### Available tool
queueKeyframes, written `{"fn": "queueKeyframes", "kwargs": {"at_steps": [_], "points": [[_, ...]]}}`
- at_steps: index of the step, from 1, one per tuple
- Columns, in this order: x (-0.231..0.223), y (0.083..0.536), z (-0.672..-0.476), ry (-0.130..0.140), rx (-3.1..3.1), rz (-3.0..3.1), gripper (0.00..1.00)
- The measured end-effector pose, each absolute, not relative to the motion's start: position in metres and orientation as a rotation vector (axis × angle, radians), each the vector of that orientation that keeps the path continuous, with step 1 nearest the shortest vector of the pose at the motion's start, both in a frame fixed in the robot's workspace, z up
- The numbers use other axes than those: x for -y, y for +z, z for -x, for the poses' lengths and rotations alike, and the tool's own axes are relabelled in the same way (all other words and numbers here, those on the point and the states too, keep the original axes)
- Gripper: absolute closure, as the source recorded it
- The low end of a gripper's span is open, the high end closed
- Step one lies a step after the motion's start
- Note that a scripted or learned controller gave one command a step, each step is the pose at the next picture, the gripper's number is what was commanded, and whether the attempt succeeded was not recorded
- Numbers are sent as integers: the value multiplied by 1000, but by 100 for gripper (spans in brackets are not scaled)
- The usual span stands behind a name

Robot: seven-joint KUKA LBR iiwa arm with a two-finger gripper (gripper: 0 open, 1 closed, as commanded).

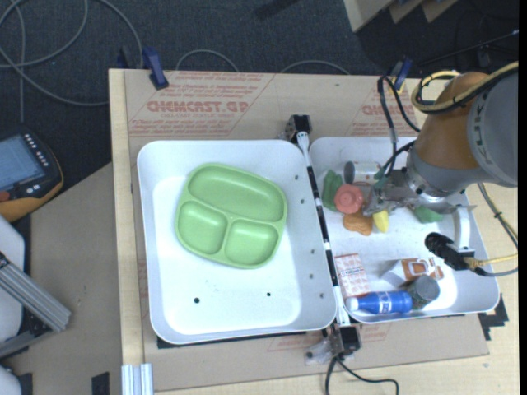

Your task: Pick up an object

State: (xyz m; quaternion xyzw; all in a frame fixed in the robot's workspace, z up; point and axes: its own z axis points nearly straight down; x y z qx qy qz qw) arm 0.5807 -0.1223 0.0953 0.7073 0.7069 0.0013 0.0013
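Here the gripper (384,202) hangs over toys in the right bin (461,303).

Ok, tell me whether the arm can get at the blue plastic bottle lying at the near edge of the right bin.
Probably yes. The blue plastic bottle lies uncovered, only a grey cap touching its end, and the gripper is over the same right bin.

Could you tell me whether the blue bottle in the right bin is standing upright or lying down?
Lying down: the blue bottle rests lengthwise on the right bin floor.
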Motion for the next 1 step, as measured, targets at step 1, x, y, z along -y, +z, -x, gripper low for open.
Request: {"fn": "queueKeyframes", "kwargs": {"at_steps": [1], "points": [[52,186,-628,5,-2223,-2218,100]]}}
